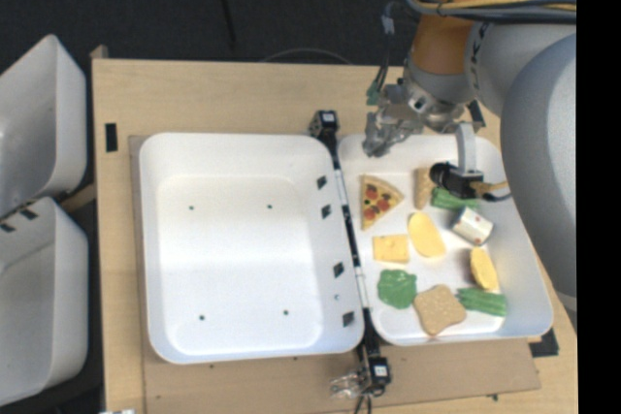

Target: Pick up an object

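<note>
Nearest us we see a bread slice (439, 307), well below the tool; above it a cheese square (392, 249), then a pizza slice (378, 200) just under the tool (377, 143), which hangs over the right bin (519, 281), nothing gripped.

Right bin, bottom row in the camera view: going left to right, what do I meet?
Green leaf → bread slice → green bean, the three lying along the near edge of the right bin.
</note>
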`<state>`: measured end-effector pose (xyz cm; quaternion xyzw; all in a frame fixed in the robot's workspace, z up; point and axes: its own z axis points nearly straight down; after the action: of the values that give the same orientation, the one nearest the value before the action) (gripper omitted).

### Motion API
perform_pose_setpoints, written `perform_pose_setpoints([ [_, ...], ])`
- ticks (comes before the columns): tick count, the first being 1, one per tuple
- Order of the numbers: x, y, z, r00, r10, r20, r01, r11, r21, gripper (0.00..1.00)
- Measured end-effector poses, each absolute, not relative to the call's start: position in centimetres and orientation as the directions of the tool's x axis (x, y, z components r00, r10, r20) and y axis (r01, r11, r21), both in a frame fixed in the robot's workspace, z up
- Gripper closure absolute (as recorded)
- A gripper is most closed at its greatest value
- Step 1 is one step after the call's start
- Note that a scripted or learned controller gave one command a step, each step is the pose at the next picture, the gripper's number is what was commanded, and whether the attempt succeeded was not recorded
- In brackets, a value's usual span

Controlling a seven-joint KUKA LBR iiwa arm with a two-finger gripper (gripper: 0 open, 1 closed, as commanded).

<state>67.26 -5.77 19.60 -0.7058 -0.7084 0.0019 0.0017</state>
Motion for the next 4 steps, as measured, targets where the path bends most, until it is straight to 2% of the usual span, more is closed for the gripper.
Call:
perform_pose_setpoints([
  [1,67.1,-2.7,32.1,-0.006,1.000,0.000,1.000,0.006,0.015,1.00],
  [2,61.4,-3.4,19.3,0.002,1.000,0.000,1.000,-0.002,-0.015,1.00],
  [3,63.9,3.1,33.0,-0.009,1.000,0.002,1.000,0.009,0.018,1.00],
  [4,65.4,4.2,38.0,-0.004,1.000,0.000,1.000,0.004,0.008,1.00],
])
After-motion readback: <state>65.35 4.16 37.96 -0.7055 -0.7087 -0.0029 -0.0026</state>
